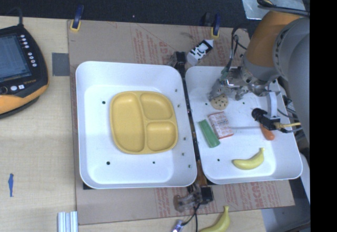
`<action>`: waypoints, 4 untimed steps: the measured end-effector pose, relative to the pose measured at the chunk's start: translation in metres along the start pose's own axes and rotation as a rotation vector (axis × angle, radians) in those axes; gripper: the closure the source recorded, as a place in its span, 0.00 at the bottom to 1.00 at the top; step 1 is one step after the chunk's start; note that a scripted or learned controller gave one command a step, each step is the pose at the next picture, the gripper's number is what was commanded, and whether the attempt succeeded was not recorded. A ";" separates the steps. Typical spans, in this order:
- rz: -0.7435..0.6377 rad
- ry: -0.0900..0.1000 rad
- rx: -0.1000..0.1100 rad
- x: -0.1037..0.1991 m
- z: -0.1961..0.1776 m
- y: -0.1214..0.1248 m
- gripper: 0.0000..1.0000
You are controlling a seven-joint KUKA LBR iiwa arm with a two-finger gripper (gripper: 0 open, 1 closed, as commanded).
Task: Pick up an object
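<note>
The claw (224, 90) hangs low over the far part of the right bin (295, 170), just above a small round cookie (219, 102); I cannot tell if it is open or closed. To do this step well, I think it should come straight down, centred on the cookie, and close gently, because the cookie is flat, low and may slide on the smooth white floor. The cookie looks brown and speckled. Near it lie a red packet (220, 124), a green bar (208, 133) and, nearer to us, a yellow banana (249, 161).
</note>
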State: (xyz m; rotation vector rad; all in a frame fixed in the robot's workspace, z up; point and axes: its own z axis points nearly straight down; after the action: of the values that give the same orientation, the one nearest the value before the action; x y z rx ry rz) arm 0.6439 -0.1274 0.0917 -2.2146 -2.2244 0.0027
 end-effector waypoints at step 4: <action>-0.008 0.000 -0.001 0.000 -0.023 0.001 0.00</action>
State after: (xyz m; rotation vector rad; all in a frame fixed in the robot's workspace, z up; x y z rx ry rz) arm 0.6454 -0.1276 0.1145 -2.2059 -2.2338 0.0024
